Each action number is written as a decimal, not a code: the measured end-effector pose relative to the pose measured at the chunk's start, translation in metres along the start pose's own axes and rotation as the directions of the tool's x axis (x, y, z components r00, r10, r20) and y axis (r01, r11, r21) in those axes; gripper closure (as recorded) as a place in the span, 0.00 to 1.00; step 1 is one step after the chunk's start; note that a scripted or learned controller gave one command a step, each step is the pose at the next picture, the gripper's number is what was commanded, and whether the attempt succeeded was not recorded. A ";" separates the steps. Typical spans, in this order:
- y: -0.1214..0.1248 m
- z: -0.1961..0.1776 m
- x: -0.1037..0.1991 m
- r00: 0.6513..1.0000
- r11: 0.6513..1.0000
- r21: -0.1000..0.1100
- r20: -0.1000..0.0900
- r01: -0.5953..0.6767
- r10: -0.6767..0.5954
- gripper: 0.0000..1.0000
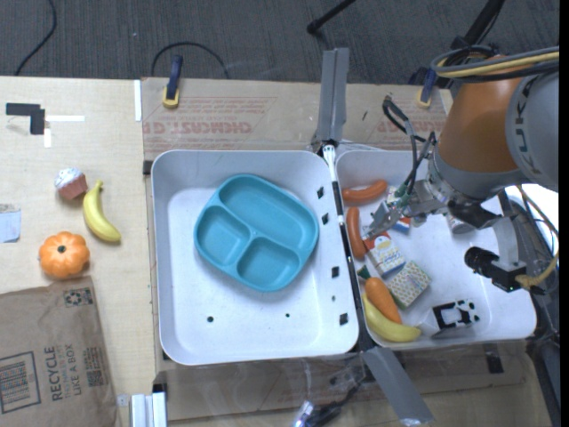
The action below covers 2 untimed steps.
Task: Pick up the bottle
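My gripper [388, 218] hangs low over the left half of the right bin [498, 327], below the orange-banded wrist [471, 132]. Its tip is just right of two orange-red sausages [357, 229] and just above a small white carton [386, 256]. A small white item with red and blue marks [403, 224] lies right against the gripper's tip; it is too small to tell whether this is the bottle. The arm and its cables hide the bin floor behind the gripper.
The right bin also holds a speckled block [409, 283], a carrot [382, 298], a banana [391, 327] and a black-and-white tag [455, 315]. A blue divided plate [256, 231] lies in the left bin [178, 327]. A banana, a pumpkin and a cupcake sit on the bench at far left.
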<state>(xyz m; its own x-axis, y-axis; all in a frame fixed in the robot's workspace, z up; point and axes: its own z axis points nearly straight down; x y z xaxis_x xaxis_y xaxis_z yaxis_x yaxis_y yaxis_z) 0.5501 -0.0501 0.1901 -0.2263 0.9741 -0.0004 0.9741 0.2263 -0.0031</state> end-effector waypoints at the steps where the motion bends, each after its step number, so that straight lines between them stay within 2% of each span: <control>1: 0.031 0.001 0.002 0.906 0.906 0.002 0.002 -0.423 0.423 0.00; 2: -0.012 0.074 -0.055 0.904 0.904 0.003 0.001 -0.427 0.427 0.00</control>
<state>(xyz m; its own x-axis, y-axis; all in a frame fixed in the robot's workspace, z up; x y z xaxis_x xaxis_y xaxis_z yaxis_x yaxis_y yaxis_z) 0.5502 -0.1065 0.1165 0.2111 0.9775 -0.0023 0.9774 -0.2111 -0.0061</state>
